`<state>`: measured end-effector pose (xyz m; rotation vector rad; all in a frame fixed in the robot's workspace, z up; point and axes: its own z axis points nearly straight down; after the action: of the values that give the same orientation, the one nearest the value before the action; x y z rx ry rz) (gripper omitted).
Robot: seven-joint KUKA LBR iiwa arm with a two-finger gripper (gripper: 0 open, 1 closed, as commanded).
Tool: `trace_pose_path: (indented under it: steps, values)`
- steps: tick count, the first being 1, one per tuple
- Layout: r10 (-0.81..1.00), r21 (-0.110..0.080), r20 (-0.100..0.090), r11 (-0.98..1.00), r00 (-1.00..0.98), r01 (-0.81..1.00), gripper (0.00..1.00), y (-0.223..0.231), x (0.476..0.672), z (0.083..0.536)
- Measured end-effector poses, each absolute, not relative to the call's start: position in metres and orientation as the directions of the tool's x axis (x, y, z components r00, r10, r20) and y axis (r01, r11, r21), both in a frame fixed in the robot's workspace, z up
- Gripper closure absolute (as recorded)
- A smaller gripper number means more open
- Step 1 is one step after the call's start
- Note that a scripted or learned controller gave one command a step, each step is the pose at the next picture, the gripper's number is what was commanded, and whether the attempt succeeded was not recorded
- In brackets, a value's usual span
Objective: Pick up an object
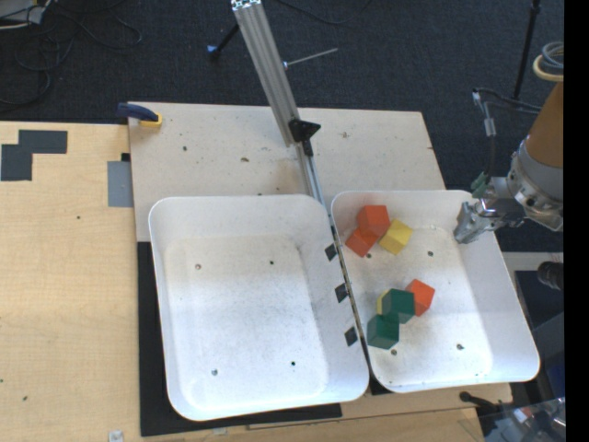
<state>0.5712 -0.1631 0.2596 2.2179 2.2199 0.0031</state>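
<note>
On the bench [230, 155], a miss was risked by the tool [467, 226], its state indiscernible, poised beyond the clustered blocks [398, 304].

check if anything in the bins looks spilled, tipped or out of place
Nothing stands out. All the blocks sit inside the right bin: two orange blocks and a yellow block in one cluster, green blocks and another orange block in a second. The gripper hovers at that bin's right side.

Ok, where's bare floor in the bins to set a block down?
The left bin has bare floor wall to wall. In the right bin, bare patches lie along the near wall and the right side below the gripper. The blocks crowd its left half beside the divider.
</note>
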Motion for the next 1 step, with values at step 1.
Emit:
trace_pose_path:
  steps: [1]
  values:
    - [1.0,-0.005,0.003,0.004,-0.004,1.0,1.0,-0.1095,0.5658,0.2432]
